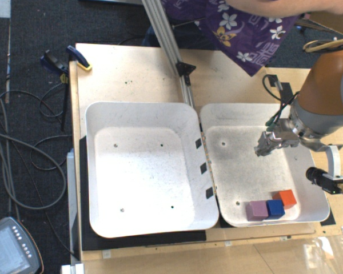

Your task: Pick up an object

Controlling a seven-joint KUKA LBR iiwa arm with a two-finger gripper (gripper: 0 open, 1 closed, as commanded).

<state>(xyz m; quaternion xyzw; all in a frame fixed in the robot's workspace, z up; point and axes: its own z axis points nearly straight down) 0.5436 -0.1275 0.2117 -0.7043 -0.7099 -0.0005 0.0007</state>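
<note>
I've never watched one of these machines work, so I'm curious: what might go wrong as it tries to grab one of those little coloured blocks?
The purple block, blue block and orange block sit packed together, so the gripper may nudge neighbours or catch two at once. They also lie near the right bin's front wall, where a finger might strike the rim. The gripper is some way from them, so a poorly aimed descent may miss.

One camera looks down from above at a slant, set far enough back to take in the whole wooden surface (131, 73), both white bins, left (97, 153) and right (240, 116), and dark floor on the left. The arm (326, 90) enters from the right.
</note>
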